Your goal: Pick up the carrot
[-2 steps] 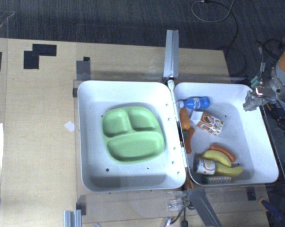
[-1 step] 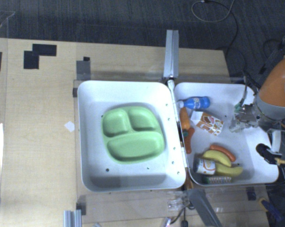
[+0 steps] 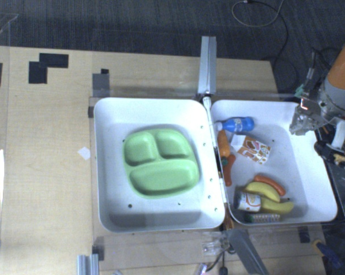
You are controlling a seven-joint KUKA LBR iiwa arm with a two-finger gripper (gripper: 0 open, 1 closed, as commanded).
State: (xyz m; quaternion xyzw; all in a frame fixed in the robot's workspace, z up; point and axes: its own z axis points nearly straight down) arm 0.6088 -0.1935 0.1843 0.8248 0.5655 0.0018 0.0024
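A: What is seen from the camera above the bench?

B: The carrot (image 3: 223, 144) is seen in the right bin (image 3: 310, 171), laid against its left wall, with a blue bottle (image 3: 236, 124) just beyond its far end and a small packet (image 3: 253, 149) just to its right. A banana (image 3: 266, 195) is seen nearer, in the near part of that bin. A green tray (image 3: 161, 161) is held by the left bin (image 3: 104, 153).

A: And the gripper (image 3: 306, 121)?

B: It is seen over the far right corner of the right bin, well apart from the carrot. Whether it is released or clenched cannot be told; nothing is seen held.

A: Which step is judged in hand?

B: The approach. A move leftward and a descent along the wall are called for, and the wall may be struck.
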